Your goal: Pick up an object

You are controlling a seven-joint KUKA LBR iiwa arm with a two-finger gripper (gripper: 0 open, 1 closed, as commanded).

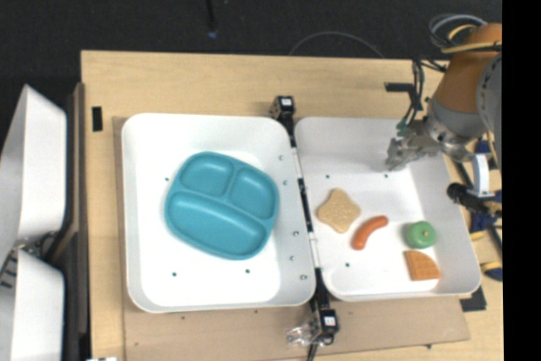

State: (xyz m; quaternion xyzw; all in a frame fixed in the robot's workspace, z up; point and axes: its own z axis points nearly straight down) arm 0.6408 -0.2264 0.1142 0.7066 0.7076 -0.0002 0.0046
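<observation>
Desk point(101, 80) carries two white bins. Left bin point(144, 266): teal divided plate point(221, 205), centre-left. Right bin point(355, 139) (lower half): toast point(337, 210), sausage point(369, 232), orange wedge point(421, 265), green apple point(420, 234). Gripper point(400, 150) upper right, above bare bin floor; its state can't be made out.

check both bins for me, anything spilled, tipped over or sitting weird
Nothing stands out. The blue divided plate lies flat in the left bin, turned at a slight angle. In the right bin, the toast piece, sausage, green apple and orange wedge lie apart, none spilled. The tool hangs over that bin's far side.
</observation>
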